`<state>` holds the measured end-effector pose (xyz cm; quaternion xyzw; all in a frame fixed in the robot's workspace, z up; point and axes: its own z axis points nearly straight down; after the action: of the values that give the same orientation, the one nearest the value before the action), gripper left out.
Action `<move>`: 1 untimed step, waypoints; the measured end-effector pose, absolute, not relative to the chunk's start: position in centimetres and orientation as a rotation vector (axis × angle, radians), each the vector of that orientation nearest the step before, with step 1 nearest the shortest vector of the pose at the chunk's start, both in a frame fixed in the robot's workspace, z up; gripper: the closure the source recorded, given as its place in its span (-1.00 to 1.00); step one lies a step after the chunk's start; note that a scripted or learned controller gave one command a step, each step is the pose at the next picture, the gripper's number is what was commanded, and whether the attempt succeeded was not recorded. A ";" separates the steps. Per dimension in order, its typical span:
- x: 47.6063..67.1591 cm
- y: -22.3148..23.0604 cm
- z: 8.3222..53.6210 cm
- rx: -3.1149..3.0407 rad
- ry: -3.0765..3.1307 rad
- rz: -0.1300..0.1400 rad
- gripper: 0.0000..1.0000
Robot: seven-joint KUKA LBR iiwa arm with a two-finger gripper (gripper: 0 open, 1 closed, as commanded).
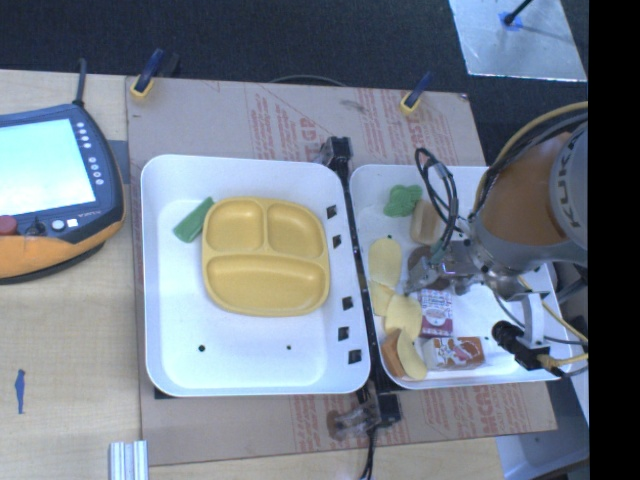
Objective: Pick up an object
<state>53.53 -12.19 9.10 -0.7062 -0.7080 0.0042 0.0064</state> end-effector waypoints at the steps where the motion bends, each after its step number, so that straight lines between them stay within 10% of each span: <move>1: 56.5 -10.7 9.2 -2.214 -2.229 0.001 -1.00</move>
<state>56.45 -10.74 9.21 -0.7047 -0.7095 0.0004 -0.0002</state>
